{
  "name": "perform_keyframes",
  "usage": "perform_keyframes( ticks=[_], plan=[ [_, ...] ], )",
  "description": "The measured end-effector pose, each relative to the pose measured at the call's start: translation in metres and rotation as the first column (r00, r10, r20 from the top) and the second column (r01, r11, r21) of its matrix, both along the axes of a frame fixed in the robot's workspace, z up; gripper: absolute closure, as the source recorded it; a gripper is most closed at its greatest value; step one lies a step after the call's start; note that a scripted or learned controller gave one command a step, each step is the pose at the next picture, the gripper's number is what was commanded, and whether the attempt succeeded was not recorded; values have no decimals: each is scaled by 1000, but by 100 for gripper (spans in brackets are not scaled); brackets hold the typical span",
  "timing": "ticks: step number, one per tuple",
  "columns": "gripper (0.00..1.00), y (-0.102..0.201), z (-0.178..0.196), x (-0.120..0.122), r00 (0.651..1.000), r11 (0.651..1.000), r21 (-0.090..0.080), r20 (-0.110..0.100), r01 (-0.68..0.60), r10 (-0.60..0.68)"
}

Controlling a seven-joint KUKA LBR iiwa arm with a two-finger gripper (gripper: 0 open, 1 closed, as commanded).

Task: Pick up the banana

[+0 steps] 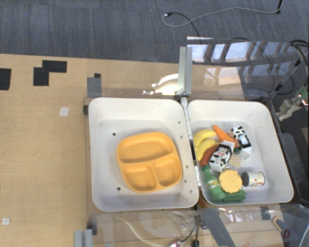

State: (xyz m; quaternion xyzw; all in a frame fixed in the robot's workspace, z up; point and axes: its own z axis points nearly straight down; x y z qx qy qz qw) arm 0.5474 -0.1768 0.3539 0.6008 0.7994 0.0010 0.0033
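Banana (pixel 204 141) in right bin (pixel 270 126)

Dark grey carpet (pixel 96 24) beyond; pale wooden bench (pixel 43 159) below; a black cable (pixel 217 14) trails across.

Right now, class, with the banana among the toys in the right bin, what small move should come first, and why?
Probably bring the end effector over the right bin's left side, above the banana. It lies against the dividing wall, with a carrot touching its right side, so a descent from straight above looks safest.
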Motion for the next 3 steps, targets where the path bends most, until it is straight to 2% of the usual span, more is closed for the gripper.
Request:
perform_keyframes(
  ticks=[1, 2, 3],
  plan=[
    [100, 6, -114, -23, 980, 980, 0, -2, -197, 197],
    [100, 35, -199, 43, 999, 999, 2, -2, 46, -46],
    [100, 62, -243, -25, 996, 996, 2, 8, 89, -89]
  ],
)
